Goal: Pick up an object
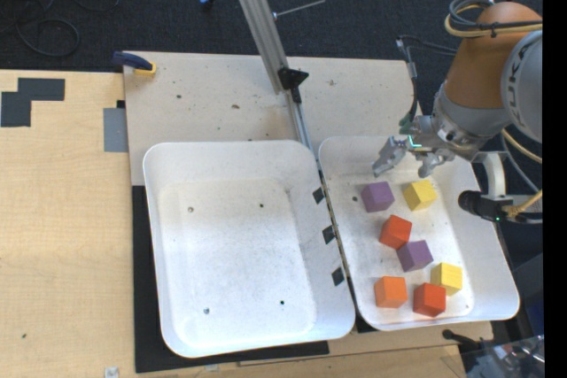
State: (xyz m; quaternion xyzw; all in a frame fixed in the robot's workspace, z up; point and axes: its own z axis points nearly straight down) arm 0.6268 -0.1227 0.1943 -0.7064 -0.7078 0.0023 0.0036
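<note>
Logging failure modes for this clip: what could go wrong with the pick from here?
1. The gripper hovers between the upper purple cube and the upper yellow cube; descending there may close on nothing.
2. The red cube and lower purple cube look nearly touching, so a finger could nudge one.

Seven blocks [396,231] in right bin [496,301], beside left bin [168,190]

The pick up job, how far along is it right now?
Nothing looks picked yet: all seven cubes sit in the right bin. The gripper hangs open above the bin's far end, near the purple cube and yellow cube. Descending, closing and lifting remain.
</note>
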